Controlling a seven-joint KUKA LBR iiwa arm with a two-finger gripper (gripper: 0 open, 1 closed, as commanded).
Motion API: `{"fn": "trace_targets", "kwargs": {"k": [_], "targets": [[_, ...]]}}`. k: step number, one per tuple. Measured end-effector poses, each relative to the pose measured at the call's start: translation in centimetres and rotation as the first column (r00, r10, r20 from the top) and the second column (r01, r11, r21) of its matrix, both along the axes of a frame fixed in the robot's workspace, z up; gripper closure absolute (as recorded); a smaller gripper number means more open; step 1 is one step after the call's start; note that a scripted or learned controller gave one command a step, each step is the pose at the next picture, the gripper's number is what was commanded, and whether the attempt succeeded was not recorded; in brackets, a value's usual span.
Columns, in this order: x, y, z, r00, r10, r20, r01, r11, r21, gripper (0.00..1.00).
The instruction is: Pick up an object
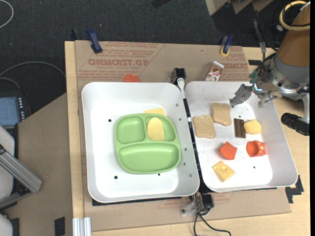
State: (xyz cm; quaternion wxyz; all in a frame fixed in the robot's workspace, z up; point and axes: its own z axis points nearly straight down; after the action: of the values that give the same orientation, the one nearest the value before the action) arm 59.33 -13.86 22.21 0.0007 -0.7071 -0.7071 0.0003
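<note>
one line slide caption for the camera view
Gripper hovers over toy foods in the right bin; green tray in the left bin.

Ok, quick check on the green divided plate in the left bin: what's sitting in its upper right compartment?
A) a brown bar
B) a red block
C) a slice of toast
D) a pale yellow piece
D: a pale yellow piece lies in the upper right compartment of the green divided plate, while the toast-like slices, brown bar and red pieces are all in the right bin.
</note>
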Motion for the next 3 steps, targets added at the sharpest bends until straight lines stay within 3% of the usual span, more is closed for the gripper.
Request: {"fn": "trace_targets", "kwargs": {"k": [1, 2, 3], "targets": [[-8.4, -0.4, -14.3, 1.0, -0.005, -0.008, 0.005, 1.0, 0.002, 0.0], [-7.9, -0.4, -12.7, 1.0, -0.002, 0.005, 0.002, 1.0, -0.002, 1.0], [-7.9, -0.4, -12.8, 1.0, -0.002, 0.004, 0.002, 1.0, -0.002, 0.0]]}}
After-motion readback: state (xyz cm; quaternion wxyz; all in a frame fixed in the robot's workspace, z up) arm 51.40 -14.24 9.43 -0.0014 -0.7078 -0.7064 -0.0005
